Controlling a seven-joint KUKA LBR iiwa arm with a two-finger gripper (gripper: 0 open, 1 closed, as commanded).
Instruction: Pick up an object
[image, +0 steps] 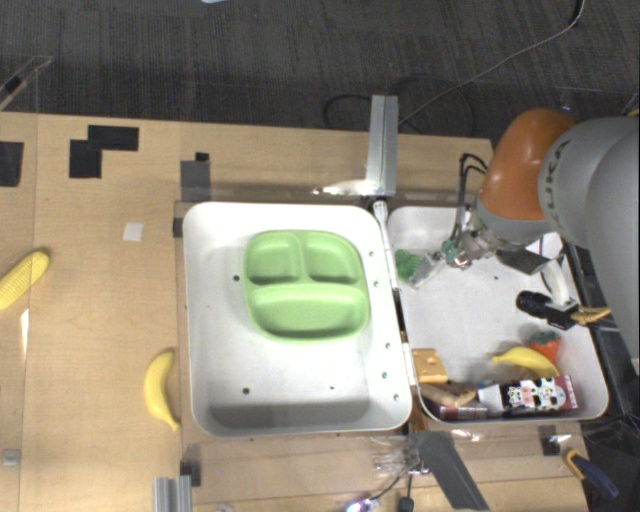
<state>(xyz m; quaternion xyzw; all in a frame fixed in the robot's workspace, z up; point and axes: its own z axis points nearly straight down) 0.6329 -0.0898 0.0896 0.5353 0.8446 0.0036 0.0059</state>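
Here, the arm reaches into the right bin (600, 395) toward a green object (409, 265).

From the camera above, the gripper (455, 252) sits low near the bin's back left corner, and whether it is shut I cannot tell. The green object lies just left of it, against the wall shared by the 2 bins, apparently not gripped. A small leftward shift looks needed. The banana (527, 358) lies well apart, toward the front.

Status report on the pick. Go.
Gripper low in the right bin, at its left wall, beside a green object. Grip unconfirmed. Banana, carton and other items lie along the near edge, apart from the gripper.
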